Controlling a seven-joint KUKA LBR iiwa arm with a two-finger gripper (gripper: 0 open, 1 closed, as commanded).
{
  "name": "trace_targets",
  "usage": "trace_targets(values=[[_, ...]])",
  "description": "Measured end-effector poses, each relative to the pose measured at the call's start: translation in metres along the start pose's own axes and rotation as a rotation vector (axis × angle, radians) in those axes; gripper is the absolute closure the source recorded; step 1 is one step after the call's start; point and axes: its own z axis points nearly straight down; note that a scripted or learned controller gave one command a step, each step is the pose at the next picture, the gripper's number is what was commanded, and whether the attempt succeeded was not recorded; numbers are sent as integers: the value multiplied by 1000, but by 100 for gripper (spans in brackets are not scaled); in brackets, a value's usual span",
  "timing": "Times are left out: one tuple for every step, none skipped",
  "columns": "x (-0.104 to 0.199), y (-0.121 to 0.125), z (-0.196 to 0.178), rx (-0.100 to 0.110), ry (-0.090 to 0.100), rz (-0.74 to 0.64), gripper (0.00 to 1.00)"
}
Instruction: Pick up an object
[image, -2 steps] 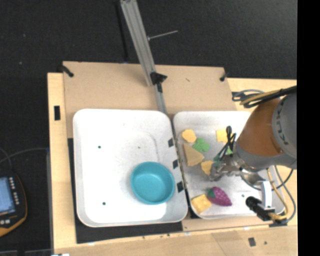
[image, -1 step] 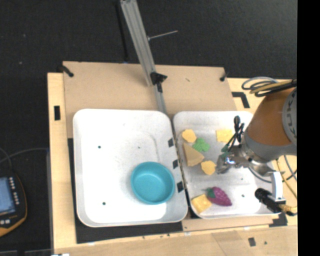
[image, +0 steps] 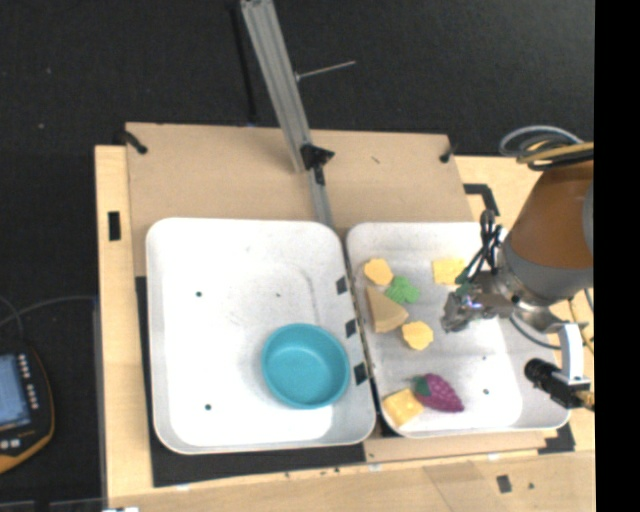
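The right bin (image: 500, 410) holds several small toys: a yellow piece (image: 377, 271), a green piece (image: 403, 291), a tan wedge (image: 385, 312), a yellow lump (image: 418, 336), a yellow block (image: 447, 270), a purple grape bunch (image: 438, 392) and a yellow block (image: 402, 406) at the front. My gripper (image: 458, 312) hangs low over the middle of the right bin, just right of the yellow lump and below the far yellow block. I see no toy between its fingers.
The left bin (image: 230, 270) holds a blue bowl (image: 305, 365) near its front right corner. A grey metal pole (image: 285, 95) rises behind the bins. The arm's orange and grey wrist (image: 550, 240) covers the right bin's far right side.
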Motion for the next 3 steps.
trace_targets(values=[[-1,3,-48,-1,-1,0,100],[56,8,-38,5,2,-4,100],[107,6,-47,5,2,0,100]])
